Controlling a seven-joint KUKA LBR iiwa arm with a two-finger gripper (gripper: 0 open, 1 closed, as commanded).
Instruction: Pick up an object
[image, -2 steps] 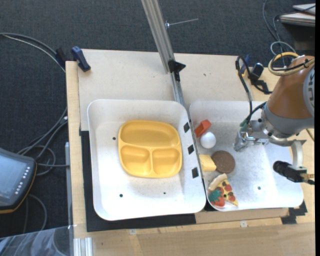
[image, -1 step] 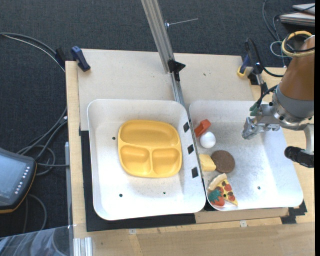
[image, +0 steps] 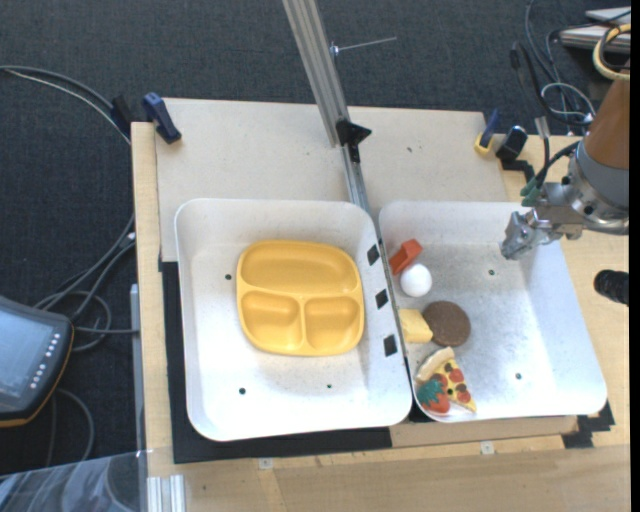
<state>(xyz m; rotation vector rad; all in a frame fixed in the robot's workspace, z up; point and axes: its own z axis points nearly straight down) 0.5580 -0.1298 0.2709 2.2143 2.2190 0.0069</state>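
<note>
tray: we see a yellow plastic tray (image: 299, 297), 3 compartments, rounded corners, in left bin (image: 205, 330)
toys: egg (image: 415, 280), brown disc (image: 447, 322), pizza slice (image: 445, 383) hug right bin (image: 560, 340) left wall
gripper: gripper (image: 518, 240) over right bin's upper right, open floor below; grip state we can't tell

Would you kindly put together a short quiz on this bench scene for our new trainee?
1. True or false: the yellow tray lies in the right bin.
2. Which toy touches the red piece: A) pizza slice B) white egg C) brown cookie?
3. Fill in: the claw hangs over the ___ bin.

Key: 1 false, it lies in the left bin. 2 B. 3 right.
</note>
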